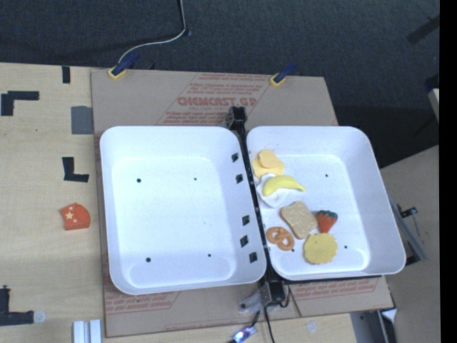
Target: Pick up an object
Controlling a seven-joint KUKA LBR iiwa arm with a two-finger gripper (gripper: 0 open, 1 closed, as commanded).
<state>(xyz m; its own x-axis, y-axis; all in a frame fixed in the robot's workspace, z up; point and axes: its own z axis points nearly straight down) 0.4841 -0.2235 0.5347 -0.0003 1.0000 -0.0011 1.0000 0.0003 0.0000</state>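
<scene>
Risk, crowding: toy food packed tight along left side of right shallow white plastic bin [357, 156]; likely to nudge a neighbour or grab two at once.
Risk, flat items: slices lying low on bin floor; probably hard to get fingers under, may slip out.
Risk, wall: pieces close to centre divider; possible finger collision with bin edge.
Left shallow white plastic bin [171, 206]: bare white floor, a few small dark dots.
Right bin contents, big to small: tan toast-shaped slice [298, 219] mid-cluster; round yellow flat piece [320, 249] just below it; yellow banana-shaped piece [281, 185] above toast, on a small white disc; pale yellow lumpy piece [268, 162] at top near divider; brown pretzel-shaped piece [280, 238] left of yellow round; red strawberry-like piece with green top [326, 221] touching toast's right edge.
Outside bins: small orange-red wedge-shaped piece [76, 216] on wooden bench, well left.
Gripper: absent from frame, opening and grasp impossible to tell.
Task thing: any piece in right bin, none lifted yet.
</scene>
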